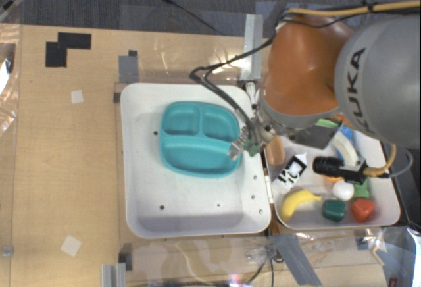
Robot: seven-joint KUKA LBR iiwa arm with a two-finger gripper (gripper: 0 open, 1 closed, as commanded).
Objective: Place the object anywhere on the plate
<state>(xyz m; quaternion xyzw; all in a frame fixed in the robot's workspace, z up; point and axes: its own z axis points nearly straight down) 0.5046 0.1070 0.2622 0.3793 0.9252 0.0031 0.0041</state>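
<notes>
Where the view's left bin (191,210) holds it, the teal plate (197,139) lies flat on the white floor, above the bin's middle and toward its right side, its two small compartments at the top and one long compartment below. None of the compartments has anything lying in it. At the plate's right rim, just over its lower corner, hangs the gripper (240,146); whether it is wide, narrow or holding anything cannot be told, as the tip is small and blurred. A small green thing (251,149) shows right against it, too unclear to name or to call gripped. Above and to the right, the arm (375,75) with its orange band (299,68) covers the wall between the bins and much of the right bin (316,226). In that bin's lower part lie a yellow banana (299,202), a dark green block (333,210), a red piece (362,208) and a white ball (343,190), close together, with a black-and-white card (291,170) just left of them. On the wooden bench (59,167) well to the left sits a black stepped mark (66,49).
</notes>
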